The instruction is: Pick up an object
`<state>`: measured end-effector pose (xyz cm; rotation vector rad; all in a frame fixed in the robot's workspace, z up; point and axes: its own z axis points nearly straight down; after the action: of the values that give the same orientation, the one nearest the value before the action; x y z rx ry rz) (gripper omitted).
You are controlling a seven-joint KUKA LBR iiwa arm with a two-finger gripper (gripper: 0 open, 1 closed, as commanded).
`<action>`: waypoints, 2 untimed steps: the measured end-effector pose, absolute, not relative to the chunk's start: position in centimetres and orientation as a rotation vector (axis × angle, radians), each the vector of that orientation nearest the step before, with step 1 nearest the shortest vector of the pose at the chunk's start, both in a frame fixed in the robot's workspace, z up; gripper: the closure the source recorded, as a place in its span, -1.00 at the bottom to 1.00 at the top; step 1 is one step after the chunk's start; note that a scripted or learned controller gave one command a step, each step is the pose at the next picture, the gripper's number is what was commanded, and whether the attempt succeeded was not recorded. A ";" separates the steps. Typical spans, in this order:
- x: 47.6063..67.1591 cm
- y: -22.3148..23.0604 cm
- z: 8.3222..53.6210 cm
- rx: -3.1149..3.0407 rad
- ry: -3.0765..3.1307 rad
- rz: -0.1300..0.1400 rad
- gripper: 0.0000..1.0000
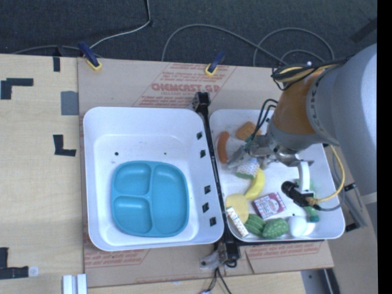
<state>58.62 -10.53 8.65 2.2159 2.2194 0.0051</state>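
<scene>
Jaws (243, 158) low in the right bin (327, 228), spread state: cannot tell. Banana (256, 184) just below them toward the near wall, long axis slanting from upper right to lower left.

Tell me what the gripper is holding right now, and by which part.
Cannot be told. The gripper is low in the right bin, just above the banana, but no item shows between its tips.

Bright, even overhead light; soft shadows, white bins (144, 116) slightly washed out (mild blur throughout).
</scene>
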 end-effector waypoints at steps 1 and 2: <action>53.3 -12.0 8.7 2.217 2.218 0.003 -1.00; 52.1 -11.1 8.7 2.215 2.215 0.005 -1.00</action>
<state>52.07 -11.07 8.69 2.2153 2.2148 0.0047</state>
